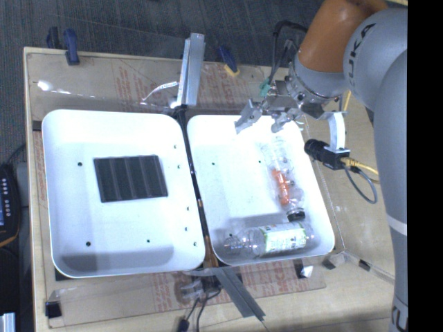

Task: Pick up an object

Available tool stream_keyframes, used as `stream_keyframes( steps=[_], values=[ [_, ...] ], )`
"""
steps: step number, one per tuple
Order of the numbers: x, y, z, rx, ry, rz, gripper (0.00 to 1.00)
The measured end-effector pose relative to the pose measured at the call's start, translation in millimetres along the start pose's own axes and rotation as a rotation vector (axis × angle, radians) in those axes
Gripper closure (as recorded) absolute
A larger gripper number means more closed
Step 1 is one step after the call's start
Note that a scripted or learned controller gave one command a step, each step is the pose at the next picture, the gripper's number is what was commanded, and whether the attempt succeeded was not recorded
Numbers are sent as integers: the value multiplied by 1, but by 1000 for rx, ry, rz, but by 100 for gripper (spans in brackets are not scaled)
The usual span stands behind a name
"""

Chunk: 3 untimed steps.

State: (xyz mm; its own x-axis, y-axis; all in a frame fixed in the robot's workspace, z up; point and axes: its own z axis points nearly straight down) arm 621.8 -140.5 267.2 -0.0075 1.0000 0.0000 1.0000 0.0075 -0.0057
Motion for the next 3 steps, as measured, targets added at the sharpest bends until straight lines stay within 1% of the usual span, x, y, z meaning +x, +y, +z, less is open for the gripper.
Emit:
stream_keyframes(
  steps=[1, 2, 3],
  values=[
    [-50, -19, 36, -2, 0, -105, 0],
    [-69, -48, 107, -1, 0, -132, 0],
    [-68, -58, 86, -5, -1, -178, 0]
  ],
)
